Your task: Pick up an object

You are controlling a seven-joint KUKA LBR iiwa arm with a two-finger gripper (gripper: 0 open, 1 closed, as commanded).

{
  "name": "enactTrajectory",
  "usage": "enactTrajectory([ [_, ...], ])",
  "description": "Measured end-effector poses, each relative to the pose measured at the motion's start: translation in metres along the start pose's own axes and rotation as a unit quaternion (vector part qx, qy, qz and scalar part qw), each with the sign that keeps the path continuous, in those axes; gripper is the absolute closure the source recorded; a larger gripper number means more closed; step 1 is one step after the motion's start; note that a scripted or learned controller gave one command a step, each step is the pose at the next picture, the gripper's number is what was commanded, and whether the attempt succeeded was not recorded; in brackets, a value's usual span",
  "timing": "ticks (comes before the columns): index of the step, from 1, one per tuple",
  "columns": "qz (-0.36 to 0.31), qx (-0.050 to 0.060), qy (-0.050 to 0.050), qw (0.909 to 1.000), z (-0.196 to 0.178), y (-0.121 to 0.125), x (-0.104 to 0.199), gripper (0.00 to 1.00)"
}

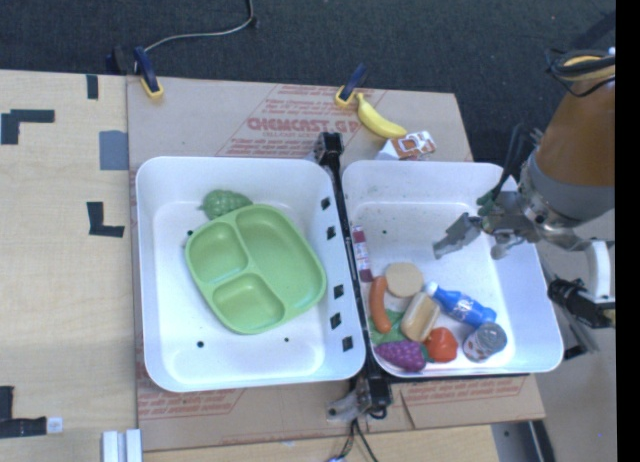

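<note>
Several toy foods (425,322) lay heaped at the near end of the right bin (400,185), just below the fingers (470,233), probably dumped there for picking. Whether those fingers stood wide or narrow I couldn't tell; nothing showed between them.

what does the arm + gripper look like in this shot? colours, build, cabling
The arm is bulky and rounded, with a grey body and a broad orange band above the wrist. The gripper is a dark grey metal assembly with slim fingers. Thin dark cables run alongside the wrist. No readable markings.
</note>
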State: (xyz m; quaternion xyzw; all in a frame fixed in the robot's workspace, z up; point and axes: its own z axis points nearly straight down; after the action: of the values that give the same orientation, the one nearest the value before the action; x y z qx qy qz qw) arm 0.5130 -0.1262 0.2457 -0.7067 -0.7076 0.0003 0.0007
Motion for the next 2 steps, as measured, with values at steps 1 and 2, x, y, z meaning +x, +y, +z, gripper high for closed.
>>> enactTrajectory([
  [1,0.0,0.001,0.0,1.0,0.07,-0.024,-0.012,0.0],
  [2,0.0,0.0,0.0,1.0,0.153,0.004,-0.021,0.0],
])
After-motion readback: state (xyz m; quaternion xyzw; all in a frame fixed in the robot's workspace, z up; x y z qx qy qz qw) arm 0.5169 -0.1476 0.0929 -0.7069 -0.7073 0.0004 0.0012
